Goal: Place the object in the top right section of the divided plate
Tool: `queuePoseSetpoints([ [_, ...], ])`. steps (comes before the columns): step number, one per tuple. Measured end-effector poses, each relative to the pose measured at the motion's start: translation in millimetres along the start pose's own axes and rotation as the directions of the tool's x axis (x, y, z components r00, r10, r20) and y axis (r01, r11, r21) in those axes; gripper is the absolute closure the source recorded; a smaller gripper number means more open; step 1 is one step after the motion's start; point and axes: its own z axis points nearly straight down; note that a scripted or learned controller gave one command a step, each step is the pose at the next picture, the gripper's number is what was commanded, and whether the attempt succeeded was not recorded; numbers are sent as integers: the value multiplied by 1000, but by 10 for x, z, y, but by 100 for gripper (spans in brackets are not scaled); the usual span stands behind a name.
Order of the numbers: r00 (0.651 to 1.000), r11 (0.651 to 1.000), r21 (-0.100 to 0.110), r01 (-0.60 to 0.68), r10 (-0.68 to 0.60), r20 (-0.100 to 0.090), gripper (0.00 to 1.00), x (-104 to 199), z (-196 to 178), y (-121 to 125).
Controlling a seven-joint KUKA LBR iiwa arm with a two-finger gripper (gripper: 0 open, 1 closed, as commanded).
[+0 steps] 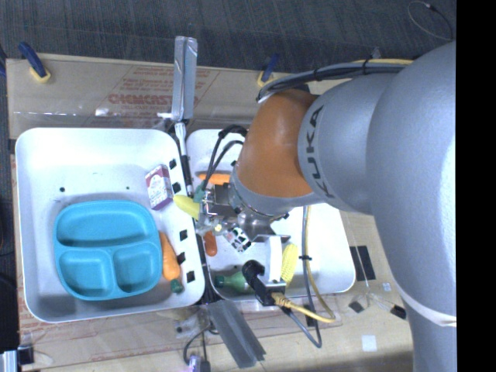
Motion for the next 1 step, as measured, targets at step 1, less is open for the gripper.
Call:
queuePoseSetpoints([
  [1,917,917,-3,398,-398,0,100,-32,-176,-76],
])
